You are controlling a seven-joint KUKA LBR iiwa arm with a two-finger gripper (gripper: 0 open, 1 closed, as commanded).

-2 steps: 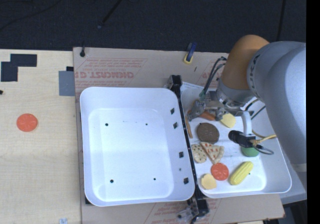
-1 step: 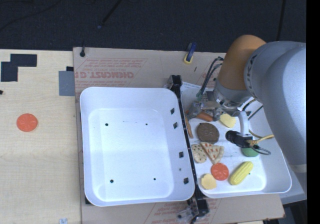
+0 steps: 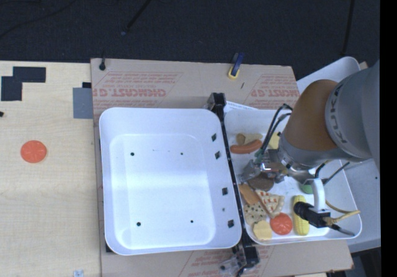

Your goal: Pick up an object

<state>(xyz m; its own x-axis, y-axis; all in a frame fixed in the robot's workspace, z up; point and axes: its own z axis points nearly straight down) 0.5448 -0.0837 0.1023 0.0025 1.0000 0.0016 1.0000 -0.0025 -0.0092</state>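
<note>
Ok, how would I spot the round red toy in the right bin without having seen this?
Start at the right bin, the one the arm reaches into. Go to its near edge, where toy foods crowd together. The tomato sits there between a pale yellow piece and a corn cob; it is the only round red thing.

One fixed overhead camera, looking down at a slant.

It sits high enough to take in the whole bench: the left bin (image 3: 162, 180) fills the centre of the frame, and the right bin (image 3: 347, 198) lies at the lower right, partly covered by the arm (image 3: 332, 124) entering from the right edge. The far side of the bench is toward the top, where dark floor crosses the upper third. Cardboard (image 3: 186, 87) under the bins and a pale tabletop (image 3: 43, 207) at the left fill the remainder.
</note>
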